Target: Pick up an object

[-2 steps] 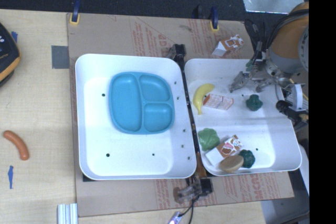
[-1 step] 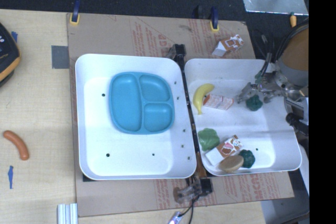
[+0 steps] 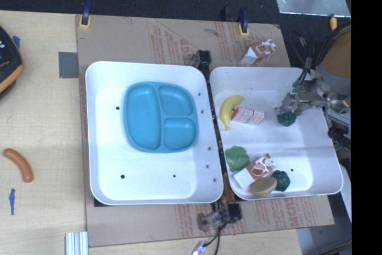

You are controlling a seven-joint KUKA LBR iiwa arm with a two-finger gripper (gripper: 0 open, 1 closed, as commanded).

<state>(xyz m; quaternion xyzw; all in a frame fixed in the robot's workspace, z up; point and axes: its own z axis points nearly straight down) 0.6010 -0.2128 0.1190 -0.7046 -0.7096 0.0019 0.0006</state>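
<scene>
Camera view: gripper is low at three o'clock in the right bin, right over a dark green piece. Grip can't be judged from here. Reaching in from the right explains that near-edge target.

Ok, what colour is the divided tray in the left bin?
Light blue all over; the tray shows plainly in the camera view.

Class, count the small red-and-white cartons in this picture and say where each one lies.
3: one carton on the cardboard above the right bin, one beside the banana, one near the bin's lower edge.
</scene>
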